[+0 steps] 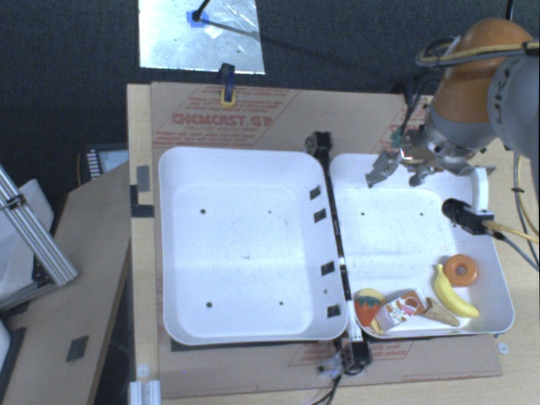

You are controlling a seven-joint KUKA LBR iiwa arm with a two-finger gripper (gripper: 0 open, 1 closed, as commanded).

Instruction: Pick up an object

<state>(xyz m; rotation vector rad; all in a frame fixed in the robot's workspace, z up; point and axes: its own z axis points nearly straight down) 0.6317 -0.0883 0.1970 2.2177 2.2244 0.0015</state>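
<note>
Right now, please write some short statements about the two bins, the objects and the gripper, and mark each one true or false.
1. The banana lies in the right bin. True.
2. The toys are gathered at the far edge of the right bin. False: they sit along its near edge, toward the near right corner.
3. The gripper hangs over the far part of the right bin. True.
4. The gripper holds the banana. False: nothing is between its fingers, and the banana lies on the bin floor.
5. The orange ring lies beside the banana. True.
6. The left bin holds the orange ring. False: the ring is in the right bin.
</note>
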